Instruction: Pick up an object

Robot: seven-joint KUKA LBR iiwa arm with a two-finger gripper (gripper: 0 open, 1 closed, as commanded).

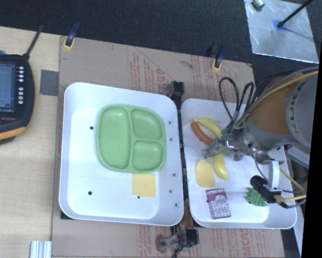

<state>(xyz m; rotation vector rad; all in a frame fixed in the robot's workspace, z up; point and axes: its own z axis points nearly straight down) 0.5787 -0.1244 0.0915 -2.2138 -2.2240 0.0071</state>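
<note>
A red packet (218,203) is seen nearest in the right bin (279,222), a green toy (256,197) beside it. Farther back, the claw (222,147) is lowered over a banana (220,165); its state cannot be told.

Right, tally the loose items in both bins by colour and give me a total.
Green: 2, divided plate, leafy toy
Yellow: 4, flat square, banana, long piece, rounded piece
Orange-red: 1, sausage-like piece
Red and white: 1, small packet
Total: 8
</note>
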